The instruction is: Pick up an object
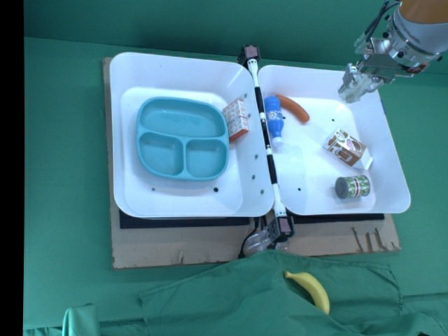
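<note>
We see the arm's gripper (352, 89) hanging above the far right corner of the right bin (392, 180), with the orange band above it at the top edge of the view. Whether its claw is wide or narrow we cannot tell from this slant, and we see nothing in its grasp.

Taking the right bin as our landmark, 4 things lie in it. A blue bottle (274, 117) rests against its left wall, near the divider rod (264, 137) between the 2 bins. An orange sausage (293, 108) lies just right of the bottle's far end. A brown and white carton (346, 149) sits toward the bin's right side, and a small can (352, 187) lies on its side near the front right corner.

Left of that bin, the left bin (126, 82) bears a teal divided plate (183, 138) with 3 compartments, and a small red and white box (236, 118) stands at the plate's right edge. Nearer the camera than the right bin, a banana (310, 290) lies on the green cloth (210, 299).
</note>
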`<act>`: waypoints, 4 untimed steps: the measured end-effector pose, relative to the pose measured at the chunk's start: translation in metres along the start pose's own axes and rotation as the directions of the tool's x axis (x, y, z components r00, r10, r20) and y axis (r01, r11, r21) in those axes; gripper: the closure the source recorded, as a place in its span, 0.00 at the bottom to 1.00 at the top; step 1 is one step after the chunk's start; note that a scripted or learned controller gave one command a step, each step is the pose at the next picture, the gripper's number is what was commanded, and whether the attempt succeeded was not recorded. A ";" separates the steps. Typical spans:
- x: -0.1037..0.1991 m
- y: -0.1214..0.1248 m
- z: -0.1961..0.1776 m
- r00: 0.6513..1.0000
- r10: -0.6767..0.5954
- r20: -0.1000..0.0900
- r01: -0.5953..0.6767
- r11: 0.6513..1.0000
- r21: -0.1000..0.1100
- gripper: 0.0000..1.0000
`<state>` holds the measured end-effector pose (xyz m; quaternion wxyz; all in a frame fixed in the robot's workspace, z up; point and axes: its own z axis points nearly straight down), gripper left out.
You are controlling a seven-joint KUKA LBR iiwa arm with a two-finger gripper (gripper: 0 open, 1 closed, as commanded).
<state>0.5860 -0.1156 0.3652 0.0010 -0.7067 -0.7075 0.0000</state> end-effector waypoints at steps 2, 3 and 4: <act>-0.074 -0.122 0.053 1.000 0.012 0.003 -0.012 1.000 0.000 1.00; -0.072 -0.118 0.012 1.000 0.004 0.006 -0.004 1.000 -0.011 1.00; -0.068 -0.030 -0.048 1.000 0.000 0.007 0.000 1.000 -0.017 1.00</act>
